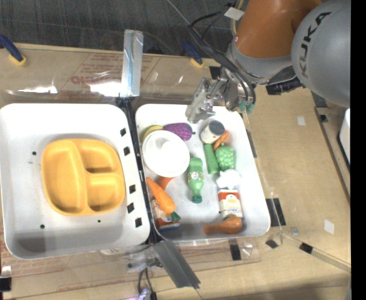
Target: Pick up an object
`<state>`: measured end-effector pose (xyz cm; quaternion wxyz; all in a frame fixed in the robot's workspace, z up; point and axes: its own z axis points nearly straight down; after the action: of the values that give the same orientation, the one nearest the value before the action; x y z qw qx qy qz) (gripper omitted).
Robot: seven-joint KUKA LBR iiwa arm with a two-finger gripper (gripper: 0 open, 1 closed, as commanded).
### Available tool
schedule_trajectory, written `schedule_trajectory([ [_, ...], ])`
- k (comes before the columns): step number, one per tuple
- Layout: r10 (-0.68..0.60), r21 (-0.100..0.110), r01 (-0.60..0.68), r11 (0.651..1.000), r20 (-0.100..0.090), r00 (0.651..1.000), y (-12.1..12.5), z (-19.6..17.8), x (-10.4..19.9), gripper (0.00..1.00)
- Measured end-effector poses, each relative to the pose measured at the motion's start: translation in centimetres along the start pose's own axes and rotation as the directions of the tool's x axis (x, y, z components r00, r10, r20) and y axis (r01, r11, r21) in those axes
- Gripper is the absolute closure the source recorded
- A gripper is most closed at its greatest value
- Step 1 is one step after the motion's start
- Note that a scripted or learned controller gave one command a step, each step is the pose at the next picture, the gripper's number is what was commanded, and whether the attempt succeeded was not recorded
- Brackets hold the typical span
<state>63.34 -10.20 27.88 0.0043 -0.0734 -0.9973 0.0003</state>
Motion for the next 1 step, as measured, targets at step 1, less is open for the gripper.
schedule_trajectory([
  [1, -0.004, 0.001, 0.004, 1.0, -0.005, 1.0, 0.11, -0.7, -0.03, 1.0],
])
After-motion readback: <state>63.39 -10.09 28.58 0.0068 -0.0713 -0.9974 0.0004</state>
